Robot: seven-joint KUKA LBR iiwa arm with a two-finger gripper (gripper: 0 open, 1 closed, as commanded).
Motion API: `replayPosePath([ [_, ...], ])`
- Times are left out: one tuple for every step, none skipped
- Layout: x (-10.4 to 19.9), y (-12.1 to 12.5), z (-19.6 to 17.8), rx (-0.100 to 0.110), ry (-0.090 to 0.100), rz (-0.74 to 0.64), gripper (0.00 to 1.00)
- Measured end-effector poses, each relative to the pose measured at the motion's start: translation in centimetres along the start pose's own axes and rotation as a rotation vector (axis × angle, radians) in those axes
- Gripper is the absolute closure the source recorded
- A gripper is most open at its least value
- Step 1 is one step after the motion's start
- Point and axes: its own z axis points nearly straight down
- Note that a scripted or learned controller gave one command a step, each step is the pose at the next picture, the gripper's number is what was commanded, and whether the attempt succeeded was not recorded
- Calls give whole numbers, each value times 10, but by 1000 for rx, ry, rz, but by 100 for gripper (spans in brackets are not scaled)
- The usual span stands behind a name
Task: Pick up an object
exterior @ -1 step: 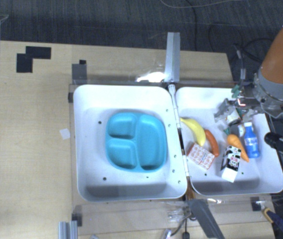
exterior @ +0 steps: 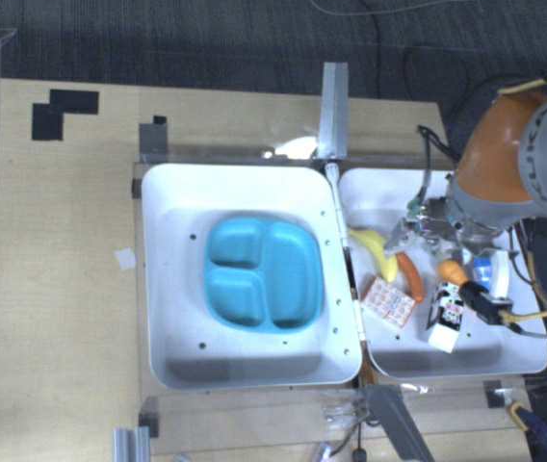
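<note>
While the grey arm (exterior: 529, 152) with its orange band leans over the right bin (exterior: 389, 186), a blue divided tray (exterior: 262, 272) lies in the left bin (exterior: 172, 258). Its gripper (exterior: 426, 224) hovers above a banana (exterior: 374, 248), carrot (exterior: 409, 274), red-patterned packet (exterior: 389, 302) and small orange ball (exterior: 452, 271); its grasp cannot be told.

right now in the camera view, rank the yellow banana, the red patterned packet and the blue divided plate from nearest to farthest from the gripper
1. Yellow banana, right bin, just left of the gripper.
2. Red patterned packet, right bin, lower in the view below the banana.
3. Blue divided plate, left bin, across the divider.
</note>
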Motion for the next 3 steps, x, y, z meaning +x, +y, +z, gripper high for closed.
replayPosePath([
  [-6,19,43,-10,2,63,0],
  [-5,21,32,-15,3,61,100],
  [50,60,-66,-5,-1,82,100],
])
